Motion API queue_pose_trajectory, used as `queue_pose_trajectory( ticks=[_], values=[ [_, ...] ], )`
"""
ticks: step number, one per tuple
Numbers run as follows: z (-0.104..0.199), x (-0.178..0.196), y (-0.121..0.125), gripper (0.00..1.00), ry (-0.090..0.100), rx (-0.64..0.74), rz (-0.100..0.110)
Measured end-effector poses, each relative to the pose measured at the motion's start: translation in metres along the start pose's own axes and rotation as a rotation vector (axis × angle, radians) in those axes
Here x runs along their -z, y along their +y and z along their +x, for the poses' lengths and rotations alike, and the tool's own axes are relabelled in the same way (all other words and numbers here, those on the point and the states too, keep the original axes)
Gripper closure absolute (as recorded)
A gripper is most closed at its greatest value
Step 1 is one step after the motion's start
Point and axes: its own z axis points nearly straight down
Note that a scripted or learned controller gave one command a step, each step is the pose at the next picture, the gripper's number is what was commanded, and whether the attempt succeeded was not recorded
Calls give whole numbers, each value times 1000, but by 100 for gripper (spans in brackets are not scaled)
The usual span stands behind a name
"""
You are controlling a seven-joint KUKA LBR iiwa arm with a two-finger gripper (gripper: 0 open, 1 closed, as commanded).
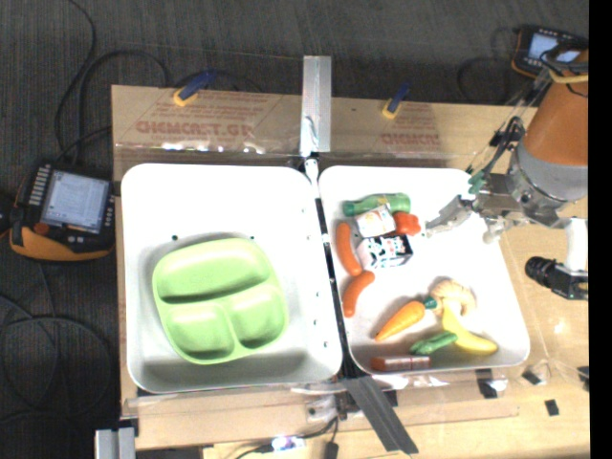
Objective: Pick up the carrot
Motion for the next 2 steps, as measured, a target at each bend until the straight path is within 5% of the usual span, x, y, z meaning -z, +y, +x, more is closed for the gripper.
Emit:
queue_pose_trajectory(
  ticks=[1,2],
  values=[
    [18,-90,-69,0,2,-94,4],
    [-23,-152,-62,0,5,-109,-7]
  ],
)
